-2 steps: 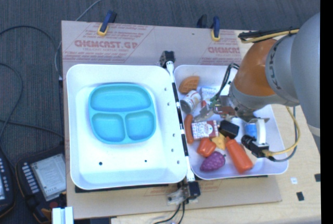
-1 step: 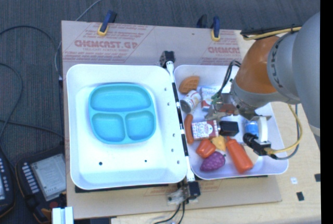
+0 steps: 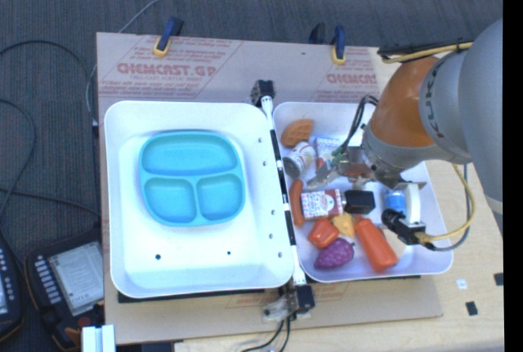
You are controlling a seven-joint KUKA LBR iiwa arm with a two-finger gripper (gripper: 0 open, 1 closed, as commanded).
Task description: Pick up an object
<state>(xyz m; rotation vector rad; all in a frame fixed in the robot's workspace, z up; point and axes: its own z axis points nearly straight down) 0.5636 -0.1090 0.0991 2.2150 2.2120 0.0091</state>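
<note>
now look at the right bin [image 3: 433, 256]: your arm [image 3: 425, 109] reaches in from the right and bends down over the toys. you cannot tell if the jaws are spread or pressed together, because the arm hides them. below the arm sit a red and white carton [image 3: 320, 202], a black block [image 3: 359, 200], a purple grape bunch [image 3: 333, 254], a red pepper [image 3: 322, 233] and an orange carrot [image 3: 376, 246]. a croissant [image 3: 297, 131] lies near the bin's top. the left bin [image 3: 122, 260] holds a blue tray [image 3: 193, 177]. both bins sit on the table [image 3: 482, 293].
</note>
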